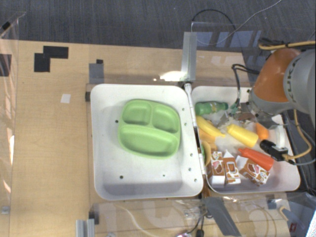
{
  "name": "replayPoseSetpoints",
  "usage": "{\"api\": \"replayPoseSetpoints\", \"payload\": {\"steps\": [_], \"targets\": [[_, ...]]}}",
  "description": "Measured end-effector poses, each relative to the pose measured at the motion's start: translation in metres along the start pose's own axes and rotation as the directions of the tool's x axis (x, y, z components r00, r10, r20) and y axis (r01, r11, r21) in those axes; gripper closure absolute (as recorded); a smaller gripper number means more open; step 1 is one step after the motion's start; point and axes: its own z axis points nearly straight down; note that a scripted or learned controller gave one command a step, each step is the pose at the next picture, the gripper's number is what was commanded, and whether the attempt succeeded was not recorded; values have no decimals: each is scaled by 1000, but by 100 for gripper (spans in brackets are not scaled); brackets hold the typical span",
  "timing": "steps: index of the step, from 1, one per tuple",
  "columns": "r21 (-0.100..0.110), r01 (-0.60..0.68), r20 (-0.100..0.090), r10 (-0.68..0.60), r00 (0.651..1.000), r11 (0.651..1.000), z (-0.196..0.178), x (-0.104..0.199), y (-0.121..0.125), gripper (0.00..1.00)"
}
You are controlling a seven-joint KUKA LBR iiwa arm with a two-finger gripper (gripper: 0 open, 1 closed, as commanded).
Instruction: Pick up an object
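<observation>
Two shallow white bins sit side by side on a pale wooden desk (49, 147). The left bin (106, 181) carries a green divided tray (148, 128). The right bin (289, 179) is crowded with the candidates for picking: a green bottle (211, 106) at the back, a yellow piece (208, 128) beside the dividing wall, a yellow bottle (243, 135) in the middle, an orange-red piece (256, 157) toward the right, a small orange bit (262, 131) behind it, and brown-and-white cartons (223, 168) along the front.

The grey arm (291, 85), with its orange band, reaches over the back right of that bin, its gripper (241, 113) low between the green bottle and the yellow bottle. Whether the gripper is open, closed or gripping anything cannot be told from this angle; nothing is plainly seen in its grasp. On that evidence the pick appears not yet done: every item rests in the bin, and a firm hold and a lift remain.

Black tape marks (49, 57) sit on the desk's far left, metal brackets (189, 53) stand behind the bins, cables (222, 21) trail across dark carpet (98, 11) beyond, and a clear panel (10, 83) edges the left side.
</observation>
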Motion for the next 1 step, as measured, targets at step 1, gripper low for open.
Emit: {"api": "replayPoseSetpoints", "payload": {"steps": [1], "targets": [[-4, 2, -3, -2, 1000, 1000, -10, 2, 3, 100]]}}
